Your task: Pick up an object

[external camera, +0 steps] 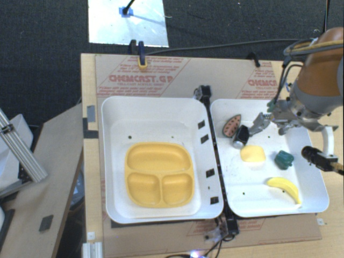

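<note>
While the gripper (252,128) is hanging low over the right bin (317,198), its dark tip is sitting at about ten o'clock from the pale yellow block (252,155), just beside it, and I cannot tell how its fingers are set. A reddish seeded slice (231,125) is lying just at nine o'clock of the tip. A teal piece (284,159) is resting at three o'clock of the block, a banana (285,188) at five o'clock. The grey and orange arm (320,74) is covering the bin's far right corner. A yellow divided tray (159,174) is lying in the left bin (115,144).
</note>
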{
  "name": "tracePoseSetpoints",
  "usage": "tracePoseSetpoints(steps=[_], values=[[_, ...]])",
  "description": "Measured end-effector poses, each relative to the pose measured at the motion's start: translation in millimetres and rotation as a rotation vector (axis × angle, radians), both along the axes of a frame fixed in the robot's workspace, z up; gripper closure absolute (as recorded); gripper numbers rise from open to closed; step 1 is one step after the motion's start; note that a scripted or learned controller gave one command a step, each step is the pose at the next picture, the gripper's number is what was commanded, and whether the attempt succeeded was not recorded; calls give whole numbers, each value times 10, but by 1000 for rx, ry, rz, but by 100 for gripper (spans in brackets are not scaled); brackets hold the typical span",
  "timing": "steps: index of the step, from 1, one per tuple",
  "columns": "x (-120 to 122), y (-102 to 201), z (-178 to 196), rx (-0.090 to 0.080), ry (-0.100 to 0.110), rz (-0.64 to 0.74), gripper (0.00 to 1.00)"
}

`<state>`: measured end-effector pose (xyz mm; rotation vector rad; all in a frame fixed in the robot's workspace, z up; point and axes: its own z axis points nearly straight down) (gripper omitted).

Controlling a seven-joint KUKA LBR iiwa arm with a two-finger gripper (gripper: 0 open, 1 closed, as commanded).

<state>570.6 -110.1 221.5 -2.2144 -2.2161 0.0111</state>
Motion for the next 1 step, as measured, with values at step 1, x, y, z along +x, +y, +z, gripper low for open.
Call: tracePoseSetpoints(steps=[1], values=[[26,2,66,-2,-12,2,0]])
